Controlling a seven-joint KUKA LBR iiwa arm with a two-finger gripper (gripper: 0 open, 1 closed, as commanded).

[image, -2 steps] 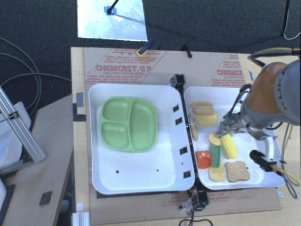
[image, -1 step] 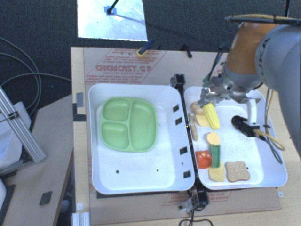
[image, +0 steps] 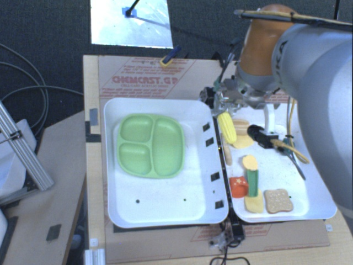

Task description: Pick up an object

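My gripper point(image: 222, 110) hangs over the back left corner of the right bin point(image: 314, 195), by the divide between the two bins. A yellow corn cob point(image: 226, 128) stands nearly upright straight below it. The cob's top end sits between the fingers, which are shut on it. Its lower end hangs over the bin's left rim. The grey arm with its orange band reaches in from the upper right and hides the bin's back right part.
A green divided plate point(image: 151, 146) lies in the left bin point(image: 165, 208). The right bin holds a tan bun point(image: 241, 127), a yellow round piece point(image: 250, 162), a green block point(image: 252, 181), a red item point(image: 238, 187), a toast slice point(image: 278, 201) and a brown stick point(image: 227, 153).
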